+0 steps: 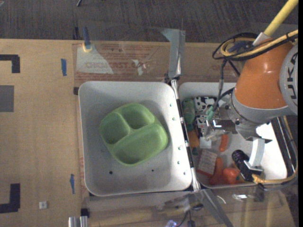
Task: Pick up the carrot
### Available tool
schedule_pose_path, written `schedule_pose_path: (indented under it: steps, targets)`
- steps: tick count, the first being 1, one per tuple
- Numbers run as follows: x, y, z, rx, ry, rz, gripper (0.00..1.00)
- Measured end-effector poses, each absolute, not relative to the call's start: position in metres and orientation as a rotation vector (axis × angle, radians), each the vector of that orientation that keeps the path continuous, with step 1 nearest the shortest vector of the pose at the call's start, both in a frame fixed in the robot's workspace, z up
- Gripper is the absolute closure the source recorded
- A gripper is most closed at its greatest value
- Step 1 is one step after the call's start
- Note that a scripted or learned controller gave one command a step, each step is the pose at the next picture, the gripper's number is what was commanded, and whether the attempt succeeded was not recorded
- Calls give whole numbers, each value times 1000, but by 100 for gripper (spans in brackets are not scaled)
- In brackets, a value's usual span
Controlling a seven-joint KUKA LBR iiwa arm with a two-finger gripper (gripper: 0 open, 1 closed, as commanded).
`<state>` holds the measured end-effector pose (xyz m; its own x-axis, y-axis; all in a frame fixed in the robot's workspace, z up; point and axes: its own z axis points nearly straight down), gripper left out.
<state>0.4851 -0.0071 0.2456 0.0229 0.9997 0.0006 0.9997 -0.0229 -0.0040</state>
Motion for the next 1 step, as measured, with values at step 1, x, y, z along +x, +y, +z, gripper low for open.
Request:
schedule_pose_path:
  steps: [1]
  targets:
    - [479,30,241,-2674,-1648,3,100]
